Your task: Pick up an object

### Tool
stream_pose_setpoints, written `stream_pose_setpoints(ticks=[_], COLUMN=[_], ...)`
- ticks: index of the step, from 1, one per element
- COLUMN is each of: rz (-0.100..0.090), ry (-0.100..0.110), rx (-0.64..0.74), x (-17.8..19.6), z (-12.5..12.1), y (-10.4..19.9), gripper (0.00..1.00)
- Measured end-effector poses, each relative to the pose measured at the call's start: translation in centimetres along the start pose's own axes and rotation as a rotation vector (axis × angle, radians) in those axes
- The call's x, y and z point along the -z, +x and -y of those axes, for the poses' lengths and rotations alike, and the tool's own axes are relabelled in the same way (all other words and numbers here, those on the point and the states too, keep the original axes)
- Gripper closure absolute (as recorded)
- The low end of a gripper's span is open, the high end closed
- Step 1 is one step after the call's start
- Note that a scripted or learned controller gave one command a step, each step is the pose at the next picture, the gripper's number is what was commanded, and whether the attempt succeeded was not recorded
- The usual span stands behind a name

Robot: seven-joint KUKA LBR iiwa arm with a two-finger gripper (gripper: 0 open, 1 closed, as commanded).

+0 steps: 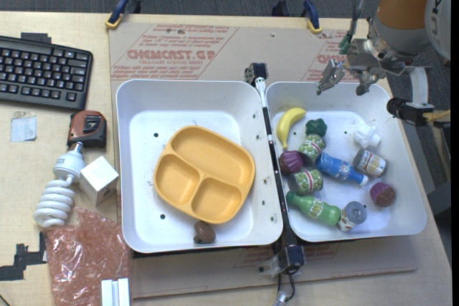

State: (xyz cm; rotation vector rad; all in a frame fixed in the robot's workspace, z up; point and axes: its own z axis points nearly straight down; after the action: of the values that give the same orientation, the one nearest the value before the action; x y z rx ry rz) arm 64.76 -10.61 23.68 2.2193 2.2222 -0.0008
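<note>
My gripper (350,82) hangs over the far rim of the right bin (412,226), its two fingers spread open with nothing between them. Below it in that bin lie a yellow banana (287,123), a dark green piece (315,127), a blue bottle (340,168), a green bottle (314,208), a purple plum-like fruit (290,161), a maroon ball (383,193), a small can (352,215) and several little jars. The left bin (136,226) holds a yellow divided plate (204,174) and a small brown lump (204,231).
Left of the bins lie a black keyboard (43,72), a tape measure (87,128), a spiral light bulb (59,190), a white cube (99,178) and a pink bag (86,254). Clamps (118,11) hold the board's far edge.
</note>
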Motion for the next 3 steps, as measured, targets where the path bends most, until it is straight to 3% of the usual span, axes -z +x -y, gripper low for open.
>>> stream_pose_setpoints(ticks=[1,2,3], rz=[-0.001,0.000,0.000], ry=[0.000,-0.001,-0.003], rx=[-0.002,0.000,-0.002], x=[-13.7,-14.4,-13.3], z=[4.6,1.3,1.2], y=[-1.5,0.7,0.7], gripper=[0.00,0.00,1.00])
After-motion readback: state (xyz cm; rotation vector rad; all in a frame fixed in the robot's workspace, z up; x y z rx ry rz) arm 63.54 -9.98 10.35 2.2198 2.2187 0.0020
